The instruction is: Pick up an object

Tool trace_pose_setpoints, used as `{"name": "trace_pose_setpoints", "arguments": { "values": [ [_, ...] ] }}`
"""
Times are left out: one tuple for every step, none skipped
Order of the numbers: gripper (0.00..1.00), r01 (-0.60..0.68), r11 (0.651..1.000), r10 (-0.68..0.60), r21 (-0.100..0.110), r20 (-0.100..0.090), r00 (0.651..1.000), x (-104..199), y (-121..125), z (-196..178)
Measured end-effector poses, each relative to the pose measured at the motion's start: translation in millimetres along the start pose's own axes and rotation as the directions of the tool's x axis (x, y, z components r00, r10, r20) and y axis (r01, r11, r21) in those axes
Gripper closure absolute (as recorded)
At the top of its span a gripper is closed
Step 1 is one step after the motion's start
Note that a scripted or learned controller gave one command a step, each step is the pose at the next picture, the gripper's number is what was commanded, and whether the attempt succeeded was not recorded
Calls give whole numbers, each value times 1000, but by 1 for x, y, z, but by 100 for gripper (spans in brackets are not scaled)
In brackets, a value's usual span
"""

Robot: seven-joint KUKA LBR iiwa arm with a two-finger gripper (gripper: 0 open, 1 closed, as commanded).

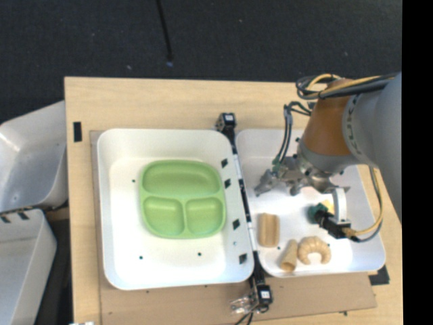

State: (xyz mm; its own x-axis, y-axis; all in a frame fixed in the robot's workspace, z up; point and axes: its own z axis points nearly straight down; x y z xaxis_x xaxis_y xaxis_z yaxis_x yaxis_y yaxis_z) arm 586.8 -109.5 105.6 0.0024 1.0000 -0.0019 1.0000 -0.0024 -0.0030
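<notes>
Bench: wooden, bore two white bins; the left bin held a green divided plate
Right bin: bread stick, croissant, small roll lay at its near side
Gripper: hovered far of the bread stick, whose long axis ran near-to-far
Grip: could not tell, nothing seen held

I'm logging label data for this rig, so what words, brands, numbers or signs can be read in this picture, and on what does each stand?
None can be read. The green divided plate, the white bins, the bread pieces and the arm's orange band bear no visible text. The small black fittings at the bins' junction are too small to show any marking.
</notes>
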Motion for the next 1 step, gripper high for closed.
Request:
{"name": "trace_pose_setpoints", "arguments": {
  "values": [
    [100, -6, 1000, 6, -4, -2, 1000, -1, 1, -13]
  ]
}}
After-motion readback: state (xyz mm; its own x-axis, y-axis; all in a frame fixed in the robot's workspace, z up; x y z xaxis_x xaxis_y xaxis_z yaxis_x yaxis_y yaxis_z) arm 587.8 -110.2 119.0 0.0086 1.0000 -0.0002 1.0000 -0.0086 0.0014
